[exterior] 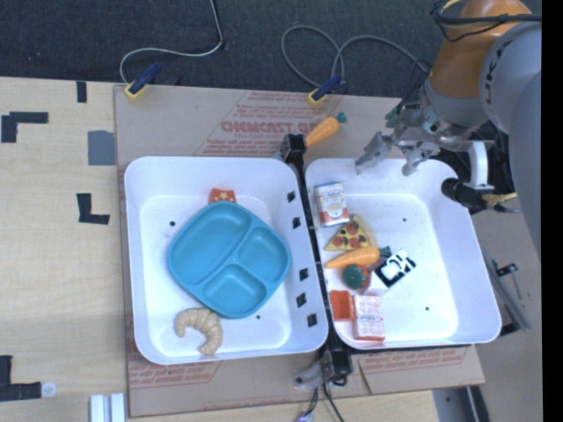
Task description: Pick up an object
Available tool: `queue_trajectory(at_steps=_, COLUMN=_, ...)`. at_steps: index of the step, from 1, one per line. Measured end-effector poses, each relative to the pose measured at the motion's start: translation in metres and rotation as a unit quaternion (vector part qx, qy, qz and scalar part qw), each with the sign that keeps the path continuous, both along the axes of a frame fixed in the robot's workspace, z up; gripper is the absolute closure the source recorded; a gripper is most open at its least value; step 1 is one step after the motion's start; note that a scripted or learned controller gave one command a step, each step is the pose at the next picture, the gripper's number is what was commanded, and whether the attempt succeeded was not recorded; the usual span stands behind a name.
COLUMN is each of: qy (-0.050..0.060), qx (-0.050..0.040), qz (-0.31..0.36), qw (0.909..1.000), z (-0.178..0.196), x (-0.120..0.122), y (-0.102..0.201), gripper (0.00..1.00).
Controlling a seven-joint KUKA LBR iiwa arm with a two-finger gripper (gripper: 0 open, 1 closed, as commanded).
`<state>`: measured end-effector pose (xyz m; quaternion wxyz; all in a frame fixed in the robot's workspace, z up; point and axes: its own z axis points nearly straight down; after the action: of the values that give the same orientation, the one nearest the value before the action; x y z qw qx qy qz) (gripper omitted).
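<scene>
My gripper (pixel 391 158) hangs over the back edge of the right bin (pixel 440 236), its two fingers spread open with nothing between them. Below it, in the left part of the right bin, lie a small carton (pixel 332 202), a pizza slice (pixel 351 234), a toy carrot (pixel 354 258), a green round toy (pixel 354 276), a black-and-white block (pixel 395 267) and two flat packets (pixel 361 313). The left bin (pixel 145 236) holds a blue divided plate (pixel 230 258), a croissant (pixel 200 326) and a small red item (pixel 223 197) behind the plate.
An orange carrot toy (pixel 320 131) lies on the cardboard behind the bins, near the divider. Cables and blue-yellow clips (pixel 327 87) run across the dark floor at the back. The arm's grey body and orange band (pixel 475 51) fill the upper right.
</scene>
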<state>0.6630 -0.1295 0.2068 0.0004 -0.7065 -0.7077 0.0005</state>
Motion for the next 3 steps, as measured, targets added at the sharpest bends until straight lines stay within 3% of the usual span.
queue_trajectory(at_steps=2, qy=0.0, qx=-0.0001, qz=-0.001, qw=1.0, z=-0.119, x=-0.07, y=0.03, gripper=0.0)
queue_trajectory(at_steps=3, qy=0.007, qx=0.0011, qz=-0.001, qw=1.0, z=-0.12, x=-0.017, y=0.03, gripper=0.0)
